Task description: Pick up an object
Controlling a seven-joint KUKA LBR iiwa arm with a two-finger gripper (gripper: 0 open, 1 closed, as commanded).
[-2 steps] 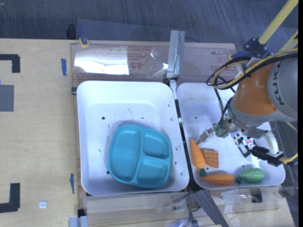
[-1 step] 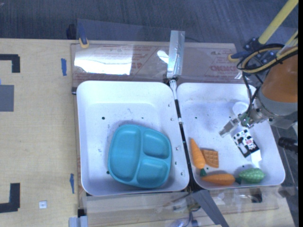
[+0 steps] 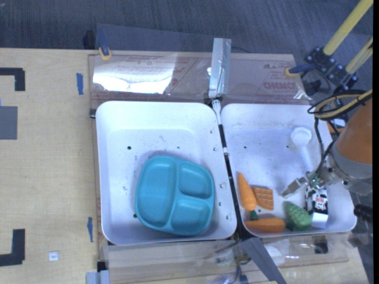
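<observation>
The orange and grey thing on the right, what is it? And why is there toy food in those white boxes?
That is a robot arm, seen from a camera fixed above the bench and looking down. At its end is a gripper, like a two-finger hand, reaching into the right bin. Its job is to pick something up. In that bin lie two toy carrots, a waffle-like square, a green toy and a white cup-like piece. The left bin holds a blue divided plate. I can't tell from this picture whether the gripper has caught anything.
</observation>
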